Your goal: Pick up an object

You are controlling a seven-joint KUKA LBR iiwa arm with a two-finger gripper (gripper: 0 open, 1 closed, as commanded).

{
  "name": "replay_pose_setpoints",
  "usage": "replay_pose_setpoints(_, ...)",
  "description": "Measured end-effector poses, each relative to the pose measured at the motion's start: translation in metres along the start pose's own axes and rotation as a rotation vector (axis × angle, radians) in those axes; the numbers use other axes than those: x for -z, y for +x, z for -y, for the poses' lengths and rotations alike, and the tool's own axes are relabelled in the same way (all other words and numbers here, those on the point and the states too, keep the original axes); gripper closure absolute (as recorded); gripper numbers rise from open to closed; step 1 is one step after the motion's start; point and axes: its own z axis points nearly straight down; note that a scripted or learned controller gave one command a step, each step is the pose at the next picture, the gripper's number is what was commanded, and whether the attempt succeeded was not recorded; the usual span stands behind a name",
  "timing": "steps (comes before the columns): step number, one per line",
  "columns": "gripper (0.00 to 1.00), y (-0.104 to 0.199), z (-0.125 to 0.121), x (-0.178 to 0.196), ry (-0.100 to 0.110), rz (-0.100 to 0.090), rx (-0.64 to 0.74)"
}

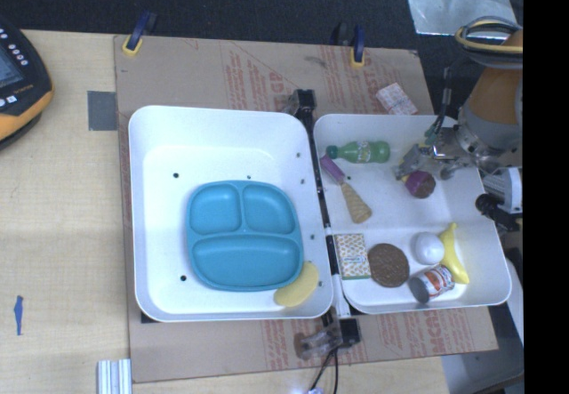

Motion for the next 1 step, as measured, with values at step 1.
replay_pose_setpoints(1,0.0,0.0022,0.0159,-0.0007,0.004,-0.002,0.002)
